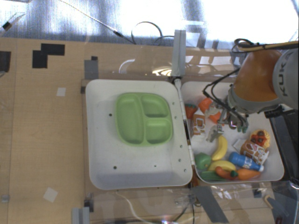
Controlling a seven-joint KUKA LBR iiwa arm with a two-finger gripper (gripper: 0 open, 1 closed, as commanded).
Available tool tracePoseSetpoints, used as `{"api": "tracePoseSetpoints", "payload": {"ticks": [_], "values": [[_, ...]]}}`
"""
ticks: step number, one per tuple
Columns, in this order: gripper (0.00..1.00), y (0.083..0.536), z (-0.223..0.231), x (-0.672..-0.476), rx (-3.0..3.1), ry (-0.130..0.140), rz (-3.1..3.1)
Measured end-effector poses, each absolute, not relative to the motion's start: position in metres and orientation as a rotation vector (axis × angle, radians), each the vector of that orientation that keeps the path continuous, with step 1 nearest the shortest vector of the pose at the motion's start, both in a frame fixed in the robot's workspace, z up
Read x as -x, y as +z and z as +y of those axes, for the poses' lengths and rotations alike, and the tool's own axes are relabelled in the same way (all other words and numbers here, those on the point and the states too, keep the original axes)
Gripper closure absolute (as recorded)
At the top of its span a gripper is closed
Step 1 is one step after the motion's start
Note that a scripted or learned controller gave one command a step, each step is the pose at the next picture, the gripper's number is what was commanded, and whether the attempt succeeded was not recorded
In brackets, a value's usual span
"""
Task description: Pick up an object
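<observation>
- Wooden tabletop (46, 125) carries two shallow white bins side by side; the left bin (100, 162) holds a green divided plate (142, 118), and the right bin (279, 169) holds the clutter of toy food.
- Taking the upright banana (221, 147) as landmark: the gripper (216, 133) hangs just above its upper end, low over the bin, and whether it is released or clenched cannot be told, since wrist and cables crowd the view.
- Just left of the banana stands a small carton (198, 123); an orange piece (205, 104) lies above that.
- Below the banana lie a second banana (223, 164), a green fruit (202, 161) and a carrot-like piece (243, 174), all touching or nearly so.
- Right of the banana are a blue bottle (246, 161) and a red-and-yellow packet (258, 139).
- Risk, as I judge it: a closing gripper could catch the carton beside the banana, or pinch the curved banana off-centre so it slips out.
- Pushing down could shove things against the wall shared by the bins, just left of the carton.
- Open room lies mostly above the banana, in the upper part of the right bin; a straight lift is the safest way out.
</observation>
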State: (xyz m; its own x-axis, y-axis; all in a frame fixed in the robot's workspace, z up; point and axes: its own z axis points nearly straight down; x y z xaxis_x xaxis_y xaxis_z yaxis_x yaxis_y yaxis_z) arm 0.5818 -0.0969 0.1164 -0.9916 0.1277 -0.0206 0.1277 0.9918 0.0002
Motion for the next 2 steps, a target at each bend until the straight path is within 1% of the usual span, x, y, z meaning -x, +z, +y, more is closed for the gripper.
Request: {"api": "tracePoseSetpoints", "payload": {"ticks": [1, 2], "values": [[0.0, 0.09, -0.122, -0.523, -0.388, 0.002, 3.101], [1.0, 0.103, -0.121, -0.526, -0.376, 0.001, 3.093]]}}
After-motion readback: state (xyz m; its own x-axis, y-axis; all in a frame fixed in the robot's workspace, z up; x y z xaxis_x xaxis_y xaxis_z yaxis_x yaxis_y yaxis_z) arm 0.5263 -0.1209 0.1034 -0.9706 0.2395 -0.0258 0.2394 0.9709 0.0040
